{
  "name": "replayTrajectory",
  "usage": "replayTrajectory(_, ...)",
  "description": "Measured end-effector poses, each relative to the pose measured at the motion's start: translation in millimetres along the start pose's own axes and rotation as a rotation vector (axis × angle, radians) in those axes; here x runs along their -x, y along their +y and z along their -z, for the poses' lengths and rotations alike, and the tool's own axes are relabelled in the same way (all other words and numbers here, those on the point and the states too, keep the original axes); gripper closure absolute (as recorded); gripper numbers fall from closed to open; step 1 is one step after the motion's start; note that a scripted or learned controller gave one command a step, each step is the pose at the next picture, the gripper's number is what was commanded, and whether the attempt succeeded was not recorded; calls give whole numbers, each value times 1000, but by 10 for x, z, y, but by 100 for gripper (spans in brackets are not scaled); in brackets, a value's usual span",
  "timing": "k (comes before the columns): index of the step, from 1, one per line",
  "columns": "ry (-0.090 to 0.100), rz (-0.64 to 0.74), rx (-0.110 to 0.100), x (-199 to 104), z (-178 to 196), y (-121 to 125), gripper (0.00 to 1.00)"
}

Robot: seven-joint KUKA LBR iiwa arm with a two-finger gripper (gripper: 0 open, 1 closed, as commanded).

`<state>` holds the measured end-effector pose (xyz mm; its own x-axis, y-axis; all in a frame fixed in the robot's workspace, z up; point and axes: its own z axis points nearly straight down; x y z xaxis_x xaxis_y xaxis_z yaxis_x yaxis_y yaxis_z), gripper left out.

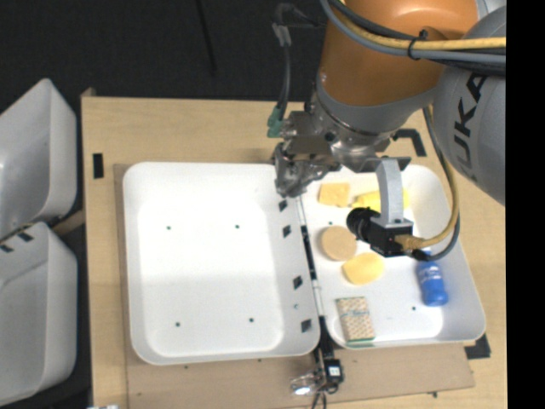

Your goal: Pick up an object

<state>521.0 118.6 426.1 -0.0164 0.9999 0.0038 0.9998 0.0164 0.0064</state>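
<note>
Tool at right bin's upper-left corner, grip state unreadable, nothing visibly held; yellow wedge just beside it, tan disc below.

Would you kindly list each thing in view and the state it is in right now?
Blue bottle: lying on its side, right bin.
Patterned packet: lying flat, right bin.
Tan disc: flat, untouched.
Yellow piece: resting loose.
Yellow wedge: resting loose.
Left bin: level on the bench.
</note>
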Motion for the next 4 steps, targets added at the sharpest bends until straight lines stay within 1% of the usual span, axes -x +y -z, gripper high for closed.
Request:
replayTrajectory(1,-4,-8,-9,-63,-517,-330,100)
replayTrajectory(2,-1,-11,15,234,1002,39,100)
replayTrajectory(3,-2,-4,-2,-225,1015,-319,100)
replayTrajectory(4,-3,-3,-7,-826,885,-309,100)
